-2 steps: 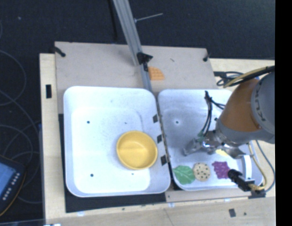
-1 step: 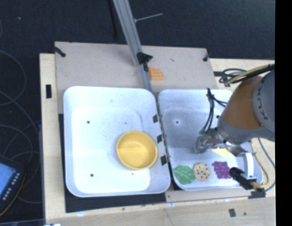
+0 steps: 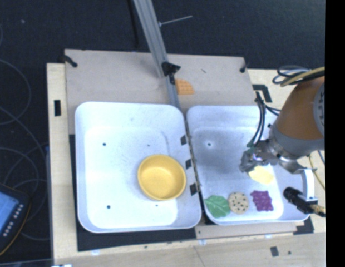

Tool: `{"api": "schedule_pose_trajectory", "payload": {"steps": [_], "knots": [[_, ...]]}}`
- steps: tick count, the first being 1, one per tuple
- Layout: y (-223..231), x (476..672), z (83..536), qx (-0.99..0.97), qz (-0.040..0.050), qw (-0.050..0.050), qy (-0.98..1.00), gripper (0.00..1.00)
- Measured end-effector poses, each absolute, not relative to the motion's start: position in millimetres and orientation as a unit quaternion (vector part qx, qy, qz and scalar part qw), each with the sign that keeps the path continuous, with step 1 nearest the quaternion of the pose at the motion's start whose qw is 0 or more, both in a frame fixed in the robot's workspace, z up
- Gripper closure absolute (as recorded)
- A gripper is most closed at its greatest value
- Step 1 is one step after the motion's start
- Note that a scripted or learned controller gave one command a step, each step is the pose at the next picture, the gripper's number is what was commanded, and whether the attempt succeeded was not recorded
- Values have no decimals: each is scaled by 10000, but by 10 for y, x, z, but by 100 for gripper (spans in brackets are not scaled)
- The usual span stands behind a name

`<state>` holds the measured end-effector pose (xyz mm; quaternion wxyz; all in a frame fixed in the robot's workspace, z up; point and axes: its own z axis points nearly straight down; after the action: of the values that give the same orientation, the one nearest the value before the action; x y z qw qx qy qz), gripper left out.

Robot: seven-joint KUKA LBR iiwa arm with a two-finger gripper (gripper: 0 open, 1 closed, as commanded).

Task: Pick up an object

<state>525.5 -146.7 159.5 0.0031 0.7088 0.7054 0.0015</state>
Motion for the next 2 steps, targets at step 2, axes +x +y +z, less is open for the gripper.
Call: {"api": "schedule_pose_trajectory", "payload": {"steps": [2], "knots": [[-1558, 5244, 2290, 7060, 9, 15, 7083, 100]]}}
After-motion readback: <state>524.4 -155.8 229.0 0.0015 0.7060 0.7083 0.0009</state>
